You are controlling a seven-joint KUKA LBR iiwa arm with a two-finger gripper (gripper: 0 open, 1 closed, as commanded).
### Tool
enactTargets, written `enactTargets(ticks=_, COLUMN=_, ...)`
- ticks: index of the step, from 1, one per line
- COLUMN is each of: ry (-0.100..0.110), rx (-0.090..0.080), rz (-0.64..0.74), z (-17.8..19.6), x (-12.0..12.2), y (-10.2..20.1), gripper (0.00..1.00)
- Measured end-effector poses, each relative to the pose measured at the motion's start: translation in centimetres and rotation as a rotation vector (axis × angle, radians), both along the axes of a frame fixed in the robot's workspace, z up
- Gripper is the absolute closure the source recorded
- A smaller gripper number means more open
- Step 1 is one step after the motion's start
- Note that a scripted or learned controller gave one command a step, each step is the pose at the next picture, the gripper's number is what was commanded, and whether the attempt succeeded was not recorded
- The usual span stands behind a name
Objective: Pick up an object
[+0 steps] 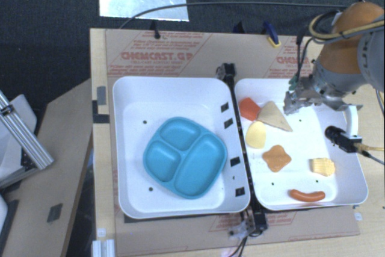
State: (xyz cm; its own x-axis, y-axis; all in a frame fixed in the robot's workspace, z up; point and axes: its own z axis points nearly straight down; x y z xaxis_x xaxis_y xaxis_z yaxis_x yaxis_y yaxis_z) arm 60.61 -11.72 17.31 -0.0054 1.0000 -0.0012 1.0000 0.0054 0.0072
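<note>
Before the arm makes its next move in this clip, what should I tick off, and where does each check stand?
1. Items to pick lie in the right bin: ok. Red piece, beige wedge, yellow piece, orange piece, waffle and sausage are there.
2. Gripper is over the right bin: ok, at the wedge's upper right edge.
3. Something held between the fingers: cannot tell.
4. Nearest targets stand apart: not ok. Wedge, red piece and yellow piece crowd together.
5. Blue plate is out of the way: ok, it sits in the left bin.
</note>
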Motion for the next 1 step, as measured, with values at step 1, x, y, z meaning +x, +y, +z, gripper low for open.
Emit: enactTargets(ticks=1, ry=-0.002, rx=-0.001, rz=0.001, z=6.46, x=0.58, y=0.04, gripper=1.00)
